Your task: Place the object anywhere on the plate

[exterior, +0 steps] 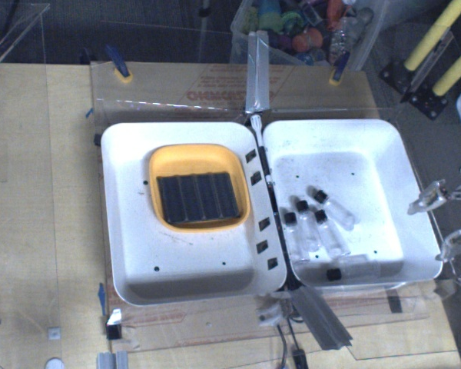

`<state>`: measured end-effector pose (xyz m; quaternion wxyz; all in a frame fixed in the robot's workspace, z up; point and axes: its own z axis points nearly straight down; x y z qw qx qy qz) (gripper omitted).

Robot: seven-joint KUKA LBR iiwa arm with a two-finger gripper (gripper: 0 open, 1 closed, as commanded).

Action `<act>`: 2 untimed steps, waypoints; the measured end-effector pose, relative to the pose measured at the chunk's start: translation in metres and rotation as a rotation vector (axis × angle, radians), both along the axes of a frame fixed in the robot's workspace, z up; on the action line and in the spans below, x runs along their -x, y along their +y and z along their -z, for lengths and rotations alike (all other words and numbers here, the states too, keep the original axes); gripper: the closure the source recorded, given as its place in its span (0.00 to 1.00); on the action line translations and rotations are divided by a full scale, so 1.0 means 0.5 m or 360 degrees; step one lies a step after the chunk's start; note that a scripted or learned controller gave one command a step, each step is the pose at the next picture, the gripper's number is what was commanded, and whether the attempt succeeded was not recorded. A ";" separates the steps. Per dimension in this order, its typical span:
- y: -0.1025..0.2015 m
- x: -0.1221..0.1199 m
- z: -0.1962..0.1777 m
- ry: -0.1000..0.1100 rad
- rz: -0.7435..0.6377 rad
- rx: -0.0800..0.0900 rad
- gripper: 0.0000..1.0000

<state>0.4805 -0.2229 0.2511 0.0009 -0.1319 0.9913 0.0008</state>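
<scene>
The task looks finished, judging by how things lie. The dark, ribbed rectangular slab (198, 198) lies flat on the rounded yellow plastic plate (157, 164), well inside its rim and covering most of its floor. That assumes the slab is the object meant, and then nothing seems left to do.

The plate sits in the left shallow white bin (131, 271), towards its far side. The right shallow white bin (384, 148) holds several small clear vials with black caps (323, 221), clustered near its left wall on the near side.
</scene>
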 end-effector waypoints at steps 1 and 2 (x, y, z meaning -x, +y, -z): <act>0.000 -0.021 -0.035 -0.0011 -0.0498 0.0004 0.00; 0.000 -0.017 -0.064 -0.0011 -0.0509 0.0005 0.00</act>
